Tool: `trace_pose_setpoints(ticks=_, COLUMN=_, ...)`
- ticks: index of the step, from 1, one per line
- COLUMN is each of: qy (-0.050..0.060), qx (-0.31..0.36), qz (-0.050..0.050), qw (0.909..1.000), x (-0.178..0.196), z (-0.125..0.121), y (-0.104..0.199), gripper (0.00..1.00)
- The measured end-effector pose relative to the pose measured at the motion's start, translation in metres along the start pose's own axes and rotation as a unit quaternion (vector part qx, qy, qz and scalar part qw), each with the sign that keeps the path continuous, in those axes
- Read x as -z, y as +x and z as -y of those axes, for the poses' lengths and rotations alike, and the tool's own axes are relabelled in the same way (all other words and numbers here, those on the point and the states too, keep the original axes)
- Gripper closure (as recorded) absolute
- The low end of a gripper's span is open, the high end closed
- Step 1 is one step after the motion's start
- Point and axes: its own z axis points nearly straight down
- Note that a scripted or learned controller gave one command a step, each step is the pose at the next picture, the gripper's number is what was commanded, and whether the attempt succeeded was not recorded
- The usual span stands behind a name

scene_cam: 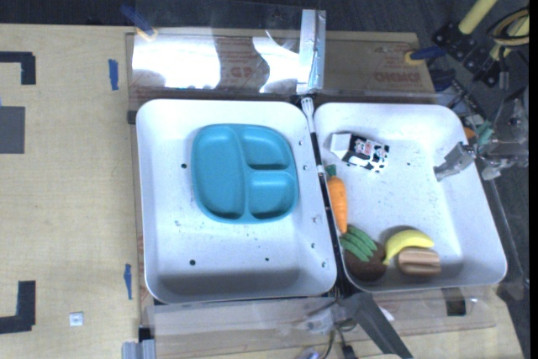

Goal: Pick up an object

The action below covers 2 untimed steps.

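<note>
Objects for picking lie in the right bin (437,118); going left to right, we first see the left bin (160,265) on the worktop (59,197), carrying a blue divided plate (245,172) near its middle. Along the right bin's left wall we find a carrot (337,202), with a small black-and-white box (361,152) toward the far left corner. Toward the near edge sit a green-topped brown piece (361,252), a banana (408,243) and a bread roll (418,262), close together. We see the arm's end (458,160) at the bin's right rim; we cannot tell how its jaws stand.
</note>
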Motion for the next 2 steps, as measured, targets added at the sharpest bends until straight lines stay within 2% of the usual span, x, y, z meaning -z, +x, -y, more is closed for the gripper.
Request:
trace_pose_setpoints(ticks=1, qy=0.003, qx=-0.01, qz=-0.001, qw=0.9999, x=-0.042, z=-0.033, y=0.069, gripper=0.0)
trace_pose_setpoints(ticks=2, qy=0.0, qx=-0.075, qz=0.0, qw=0.9972, x=-0.066, z=-0.099, y=0.1, gripper=0.0)
